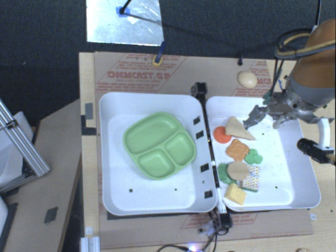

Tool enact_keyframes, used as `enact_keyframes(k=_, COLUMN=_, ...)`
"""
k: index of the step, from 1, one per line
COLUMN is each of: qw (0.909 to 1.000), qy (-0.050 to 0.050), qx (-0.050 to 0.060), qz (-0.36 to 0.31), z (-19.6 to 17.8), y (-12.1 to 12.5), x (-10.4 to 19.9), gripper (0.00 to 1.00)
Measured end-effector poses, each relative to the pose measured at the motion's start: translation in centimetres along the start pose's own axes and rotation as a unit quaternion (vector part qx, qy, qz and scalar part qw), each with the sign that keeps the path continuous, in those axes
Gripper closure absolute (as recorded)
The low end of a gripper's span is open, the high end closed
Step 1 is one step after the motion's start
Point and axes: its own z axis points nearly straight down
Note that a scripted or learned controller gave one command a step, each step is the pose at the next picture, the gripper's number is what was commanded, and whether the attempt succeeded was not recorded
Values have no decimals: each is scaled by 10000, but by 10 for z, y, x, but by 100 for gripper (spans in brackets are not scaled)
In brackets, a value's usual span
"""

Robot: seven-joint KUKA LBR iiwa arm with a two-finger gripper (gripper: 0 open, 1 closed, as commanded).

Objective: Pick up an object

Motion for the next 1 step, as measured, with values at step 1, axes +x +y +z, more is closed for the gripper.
enact_keyframes(k=1, qw=10000, qy=-6, qx=-62, qz=-11, z=-7, y=2, x=0, gripper=0)
